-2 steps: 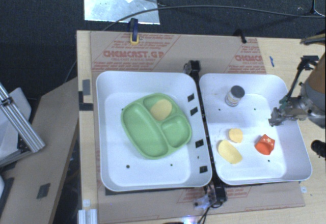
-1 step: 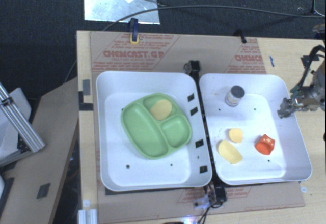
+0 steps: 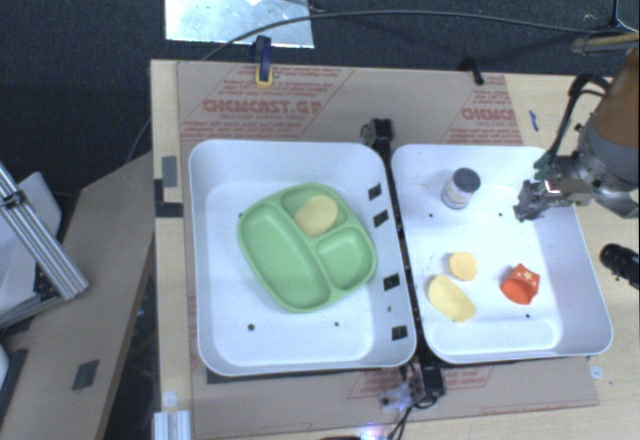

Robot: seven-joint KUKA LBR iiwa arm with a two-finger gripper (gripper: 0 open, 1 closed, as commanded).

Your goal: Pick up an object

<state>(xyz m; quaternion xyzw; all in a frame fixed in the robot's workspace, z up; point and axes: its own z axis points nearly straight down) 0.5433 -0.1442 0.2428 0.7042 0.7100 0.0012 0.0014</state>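
Observation:
In the right bin lie a small grey can, a round yellow piece, a longer yellow piece and a red-orange object. A green divided plate sits in the left bin with a yellow food item in its upper compartment. My gripper hangs over the right bin's upper right part, right of the can and above the red-orange object. Nothing shows between its fingers.
A black divider with clips runs between the two bins. The bins rest on a cardboard sheet. A blue-and-yellow clamp holds its far edge. A metal frame stands at the left.

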